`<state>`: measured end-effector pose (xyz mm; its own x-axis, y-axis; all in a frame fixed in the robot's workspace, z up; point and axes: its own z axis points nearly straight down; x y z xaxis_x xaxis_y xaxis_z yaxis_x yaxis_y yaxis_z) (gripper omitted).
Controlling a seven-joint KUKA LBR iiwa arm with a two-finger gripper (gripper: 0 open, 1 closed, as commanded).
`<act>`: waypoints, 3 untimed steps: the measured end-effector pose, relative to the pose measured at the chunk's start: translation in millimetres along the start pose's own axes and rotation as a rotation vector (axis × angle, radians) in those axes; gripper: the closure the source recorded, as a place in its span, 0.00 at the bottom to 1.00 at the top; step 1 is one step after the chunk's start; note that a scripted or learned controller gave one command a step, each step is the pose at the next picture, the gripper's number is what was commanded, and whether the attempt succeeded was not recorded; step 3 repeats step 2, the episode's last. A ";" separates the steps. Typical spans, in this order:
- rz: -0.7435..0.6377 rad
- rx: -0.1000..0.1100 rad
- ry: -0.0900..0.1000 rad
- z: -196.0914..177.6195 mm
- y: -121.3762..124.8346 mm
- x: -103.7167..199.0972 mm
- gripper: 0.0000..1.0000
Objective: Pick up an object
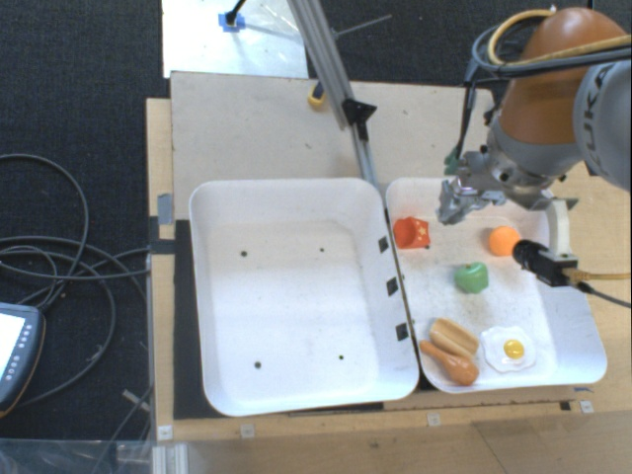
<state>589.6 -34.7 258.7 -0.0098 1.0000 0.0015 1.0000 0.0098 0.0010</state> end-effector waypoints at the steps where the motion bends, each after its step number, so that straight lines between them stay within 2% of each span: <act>1: 0.000 0.002 0.001 13.4 -19.3 44.6 1.00; 2: 0.000 0.001 0.001 29.6 -27.0 94.6 1.00; 3: 0.000 0.001 0.001 29.6 -27.0 94.6 1.00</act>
